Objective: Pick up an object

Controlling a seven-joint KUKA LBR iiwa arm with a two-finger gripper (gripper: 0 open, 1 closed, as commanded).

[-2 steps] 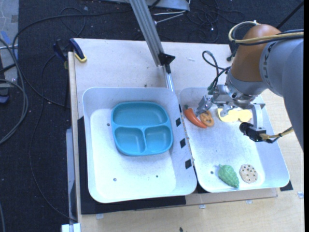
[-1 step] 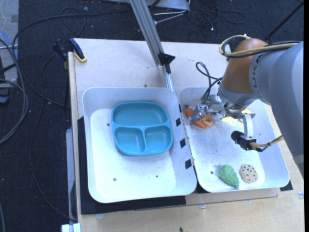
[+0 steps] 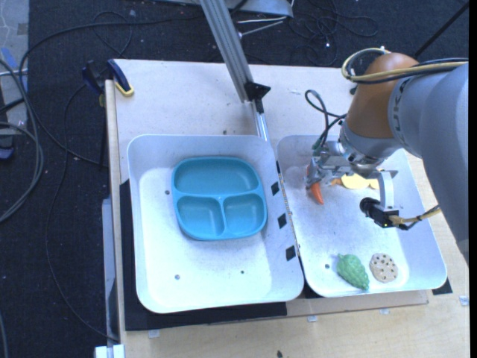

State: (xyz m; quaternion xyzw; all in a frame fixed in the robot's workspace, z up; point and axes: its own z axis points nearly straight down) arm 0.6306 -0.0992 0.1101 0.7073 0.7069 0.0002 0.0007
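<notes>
My gripper (image 3: 321, 171) is low over the upper left part of the right bin (image 3: 417, 233). A small orange carrot-like piece (image 3: 317, 192) lies right at its tip, partly covered by it. A yellow object (image 3: 355, 182) peeks out from under the wrist just to the right. Near the bin's front edge lie a green leafy object (image 3: 352, 270) and a round speckled cookie (image 3: 383, 268).
A blue divided plate (image 3: 220, 198) sits in the left bin (image 3: 156, 259). A slanted metal pole (image 3: 231, 43) ends at the bins' back edge. A black cable fitting (image 3: 380, 212) hangs from the wrist over the right bin's middle.
</notes>
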